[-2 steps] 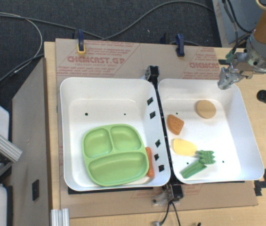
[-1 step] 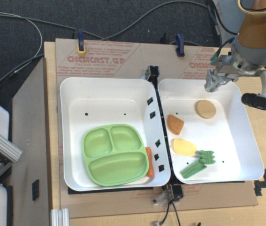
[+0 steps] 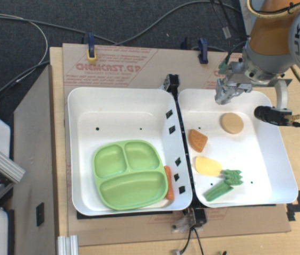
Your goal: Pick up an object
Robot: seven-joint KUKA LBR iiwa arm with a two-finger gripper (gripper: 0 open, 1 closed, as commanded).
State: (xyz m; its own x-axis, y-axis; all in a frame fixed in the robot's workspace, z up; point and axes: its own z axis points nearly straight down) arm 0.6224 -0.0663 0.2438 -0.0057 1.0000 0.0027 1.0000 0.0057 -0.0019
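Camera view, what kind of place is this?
Probably a robotics lab test bench: a robot arm over two white bins, clamps holding a cardboard sheet, and loose cables behind.

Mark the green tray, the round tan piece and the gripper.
green tray (image 3: 131, 184): camera view, floor of its large compartment.
round tan piece (image 3: 232, 123): camera view, centre of its top face.
gripper (image 3: 228, 95): camera view, midway between its fingertips.

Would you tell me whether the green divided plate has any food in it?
Empty: all three compartments of the green plate show bare green.
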